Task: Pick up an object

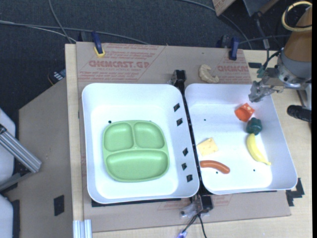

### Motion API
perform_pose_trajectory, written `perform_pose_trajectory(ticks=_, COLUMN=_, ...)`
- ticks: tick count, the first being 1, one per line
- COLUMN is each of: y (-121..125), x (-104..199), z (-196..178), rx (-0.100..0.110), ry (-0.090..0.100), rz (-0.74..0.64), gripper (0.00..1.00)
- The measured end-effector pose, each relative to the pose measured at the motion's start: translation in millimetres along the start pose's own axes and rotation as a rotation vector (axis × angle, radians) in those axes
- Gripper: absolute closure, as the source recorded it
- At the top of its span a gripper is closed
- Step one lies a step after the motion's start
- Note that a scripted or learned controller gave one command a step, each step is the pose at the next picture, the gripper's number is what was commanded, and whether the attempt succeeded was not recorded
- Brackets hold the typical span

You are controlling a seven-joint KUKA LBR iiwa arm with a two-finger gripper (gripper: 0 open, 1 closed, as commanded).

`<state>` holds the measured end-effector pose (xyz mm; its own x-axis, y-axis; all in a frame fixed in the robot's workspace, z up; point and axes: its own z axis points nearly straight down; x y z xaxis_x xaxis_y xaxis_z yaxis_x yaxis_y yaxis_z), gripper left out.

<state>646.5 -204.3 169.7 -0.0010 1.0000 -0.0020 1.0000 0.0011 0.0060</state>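
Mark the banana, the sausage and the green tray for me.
banana (257,148): camera view, middle of its yellow body.
sausage (214,166): camera view, centre of its red length.
green tray (135,149): camera view, ridge between compartments.

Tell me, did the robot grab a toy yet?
Not yet. Nothing looks picked up: the banana, the sausage, the cheese wedge and the orange piece all lie in the right bin. The gripper hangs just above the orange piece. Grabbing and lifting are left.
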Motion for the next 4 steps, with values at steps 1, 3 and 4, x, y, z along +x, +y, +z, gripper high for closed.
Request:
perform_pose_trajectory(ticks=1, y=1.6, x=-0.3, z=-43.1, rx=0.0, ry=0.0, rz=0.0, gripper=1.0)
perform_pose_trajectory(ticks=3, y=-40.7, x=113.5, z=-48.5, rx=0.009, ry=0.006, rz=-0.005, gripper=1.0)
perform_pose_trajectory(ticks=4, y=-64.4, x=173.1, z=-51.9, rx=0.009, ry=0.006, rz=-0.005, gripper=1.0)
